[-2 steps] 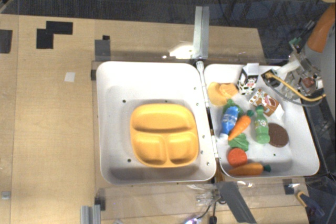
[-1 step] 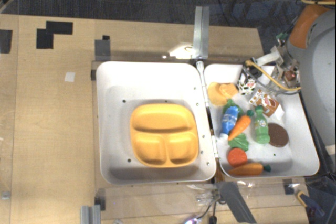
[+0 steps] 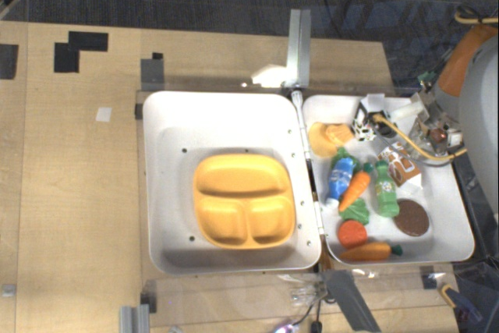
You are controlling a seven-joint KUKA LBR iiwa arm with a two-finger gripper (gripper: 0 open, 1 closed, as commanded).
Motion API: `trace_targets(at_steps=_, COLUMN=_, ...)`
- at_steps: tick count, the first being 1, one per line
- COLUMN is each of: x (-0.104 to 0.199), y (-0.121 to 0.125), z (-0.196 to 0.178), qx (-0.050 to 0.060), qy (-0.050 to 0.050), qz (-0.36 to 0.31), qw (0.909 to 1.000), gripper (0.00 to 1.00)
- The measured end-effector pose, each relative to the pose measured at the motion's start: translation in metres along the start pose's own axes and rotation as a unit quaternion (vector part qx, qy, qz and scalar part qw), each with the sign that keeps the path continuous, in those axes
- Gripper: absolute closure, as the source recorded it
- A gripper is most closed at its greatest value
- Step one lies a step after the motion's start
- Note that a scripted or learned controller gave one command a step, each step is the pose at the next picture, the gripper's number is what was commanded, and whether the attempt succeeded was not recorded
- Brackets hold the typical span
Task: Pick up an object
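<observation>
Orange toy carrot (image 3: 356, 187) lies tilted mid-frame in the right white bin (image 3: 460, 242), between a blue plastic bottle (image 3: 340, 177) and a green plastic bottle (image 3: 385, 195). The tool (image 3: 417, 129) hangs over that bin's upper right; apart or together, I cannot tell. A yellow divided tray (image 3: 243, 199) sits in the left white bin (image 3: 168, 191).

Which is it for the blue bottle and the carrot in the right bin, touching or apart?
Touching. The camera view shows the carrot lying slantwise against the blue bottle, with no floor of the right bin showing between them.
</observation>
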State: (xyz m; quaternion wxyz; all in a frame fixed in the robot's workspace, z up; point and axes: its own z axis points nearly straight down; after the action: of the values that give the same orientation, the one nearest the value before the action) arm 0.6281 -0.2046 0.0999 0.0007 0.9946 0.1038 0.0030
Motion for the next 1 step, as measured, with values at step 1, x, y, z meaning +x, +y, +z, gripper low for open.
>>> trace_targets(at_steps=1, x=0.0177, y=-0.0064, z=-0.0724, qx=0.001, qy=-0.001, qz=-0.001, qw=1.0, gripper=1.0)
